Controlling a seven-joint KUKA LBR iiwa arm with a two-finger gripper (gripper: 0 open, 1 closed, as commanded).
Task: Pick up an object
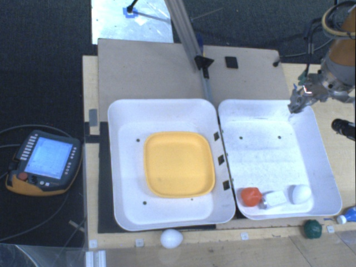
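In the right bin (267, 149), along its near edge, lie a red-orange object (250, 196), a small white piece (274, 199) and a white rounded object (300, 193). The left bin (125, 149) holds a square yellow plate (179, 163). My gripper (297, 100) hangs at the far right corner of the right bin, above its rim, well away from the objects. Nothing shows between its fingers.
A white egg-shaped object (171, 238) lies on the bench in front of the left bin. A dark green ball (312, 228) and a blue-tipped item (346, 217) sit outside the right bin's near corner. A teach pendant (44, 161) rests at the left. A grey pole (186, 24) slants over the back.
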